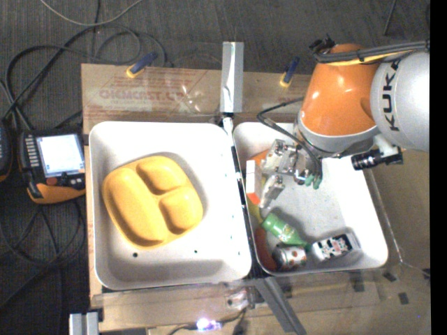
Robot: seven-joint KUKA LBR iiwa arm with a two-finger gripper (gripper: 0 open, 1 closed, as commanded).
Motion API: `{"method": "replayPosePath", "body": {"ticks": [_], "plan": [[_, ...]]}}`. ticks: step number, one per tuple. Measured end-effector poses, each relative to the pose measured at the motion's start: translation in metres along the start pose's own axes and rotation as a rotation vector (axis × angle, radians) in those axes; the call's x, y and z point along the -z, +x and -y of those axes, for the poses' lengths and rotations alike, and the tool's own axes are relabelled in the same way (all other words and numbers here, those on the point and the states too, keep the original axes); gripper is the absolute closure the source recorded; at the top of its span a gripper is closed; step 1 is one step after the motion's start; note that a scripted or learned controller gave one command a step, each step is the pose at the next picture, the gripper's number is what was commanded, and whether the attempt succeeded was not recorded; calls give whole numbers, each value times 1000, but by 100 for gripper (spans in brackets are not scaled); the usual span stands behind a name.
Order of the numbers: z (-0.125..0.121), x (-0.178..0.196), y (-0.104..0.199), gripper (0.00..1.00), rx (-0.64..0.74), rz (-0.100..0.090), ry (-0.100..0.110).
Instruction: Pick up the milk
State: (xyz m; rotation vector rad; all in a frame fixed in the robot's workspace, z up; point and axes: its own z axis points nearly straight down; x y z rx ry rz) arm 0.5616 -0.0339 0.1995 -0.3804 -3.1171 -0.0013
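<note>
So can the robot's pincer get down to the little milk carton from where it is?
Probably yes. The milk carton lies on its side near the front of the right bin, with nothing on top of it. The pincer hangs over the same bin, further back. A can crowds one end, so it could get bumped.

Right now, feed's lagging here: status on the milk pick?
Gripper low over right bin, nothing held. Milk lying near front wall. Green bottle between them.

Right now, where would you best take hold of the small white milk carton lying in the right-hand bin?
Probably across its long sides at mid-body, coming from above: the small white milk carton lies flat, with a round can crowding its left end.
</note>
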Motion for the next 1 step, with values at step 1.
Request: {"method": "replayPosePath", "body": {"ticks": [1], "plan": [[42,85,-30,100,58,3,1]]}}
